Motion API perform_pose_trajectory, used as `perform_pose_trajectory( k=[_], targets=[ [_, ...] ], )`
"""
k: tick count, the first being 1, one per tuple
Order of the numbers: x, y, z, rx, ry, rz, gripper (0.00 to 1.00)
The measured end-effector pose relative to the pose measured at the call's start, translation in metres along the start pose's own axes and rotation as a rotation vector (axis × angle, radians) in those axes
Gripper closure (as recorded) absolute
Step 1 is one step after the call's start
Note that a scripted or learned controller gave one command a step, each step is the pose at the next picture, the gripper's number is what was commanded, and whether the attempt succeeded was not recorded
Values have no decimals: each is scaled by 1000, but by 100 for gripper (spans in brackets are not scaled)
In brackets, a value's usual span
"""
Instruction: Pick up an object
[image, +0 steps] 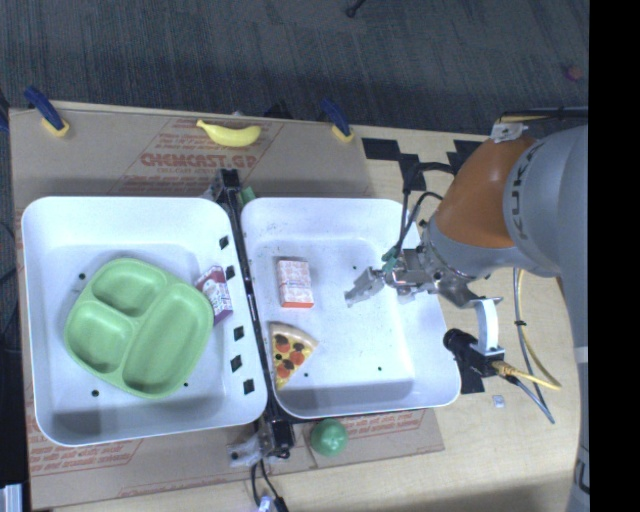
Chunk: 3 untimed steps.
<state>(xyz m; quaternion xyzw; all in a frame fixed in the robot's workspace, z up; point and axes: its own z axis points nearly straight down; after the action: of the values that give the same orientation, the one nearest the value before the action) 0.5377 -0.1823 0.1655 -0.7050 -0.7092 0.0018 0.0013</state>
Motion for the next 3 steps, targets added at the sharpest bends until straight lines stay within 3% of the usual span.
perform_pose_trajectory(
  k=[1, 2, 3],
  targets=[
    [-19, 64, 74, 0, 0, -3, 0],
    [-19, 64, 63, 0, 0, -7, 100],
    [-30, 44, -60, -5, -1, 2, 100]
  ],
)
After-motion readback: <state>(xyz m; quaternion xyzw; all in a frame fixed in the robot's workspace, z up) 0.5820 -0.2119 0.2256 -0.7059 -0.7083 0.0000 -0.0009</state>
